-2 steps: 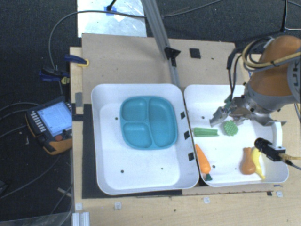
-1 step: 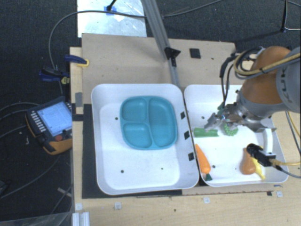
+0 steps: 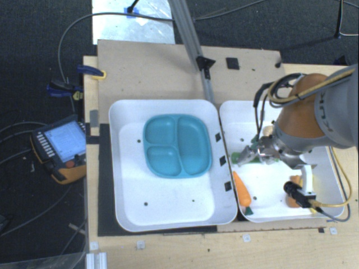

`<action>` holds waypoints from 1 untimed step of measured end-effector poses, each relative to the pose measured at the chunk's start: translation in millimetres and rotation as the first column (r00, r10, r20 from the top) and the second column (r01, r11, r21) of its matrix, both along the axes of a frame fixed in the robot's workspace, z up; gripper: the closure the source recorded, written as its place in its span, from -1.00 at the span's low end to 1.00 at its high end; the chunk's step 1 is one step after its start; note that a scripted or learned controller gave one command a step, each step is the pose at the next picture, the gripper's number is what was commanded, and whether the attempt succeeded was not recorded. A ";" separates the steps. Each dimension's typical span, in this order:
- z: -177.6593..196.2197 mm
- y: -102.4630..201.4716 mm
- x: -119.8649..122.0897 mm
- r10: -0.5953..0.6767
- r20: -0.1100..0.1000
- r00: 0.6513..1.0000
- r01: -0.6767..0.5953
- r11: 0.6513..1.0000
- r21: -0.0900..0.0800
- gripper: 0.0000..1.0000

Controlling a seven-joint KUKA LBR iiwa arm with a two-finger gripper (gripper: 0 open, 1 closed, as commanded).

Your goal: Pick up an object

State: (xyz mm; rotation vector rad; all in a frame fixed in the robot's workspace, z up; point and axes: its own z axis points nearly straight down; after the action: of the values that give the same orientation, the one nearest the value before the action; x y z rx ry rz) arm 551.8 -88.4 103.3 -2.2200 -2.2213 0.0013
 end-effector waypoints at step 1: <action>13.3 0.2 1.1 0.001 0.004 1.000 -0.001 1.000 0.000 1.00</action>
State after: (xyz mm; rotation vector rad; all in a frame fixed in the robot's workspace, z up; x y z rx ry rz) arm 552.9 -88.2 116.7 -2.2212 -2.2239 -0.0030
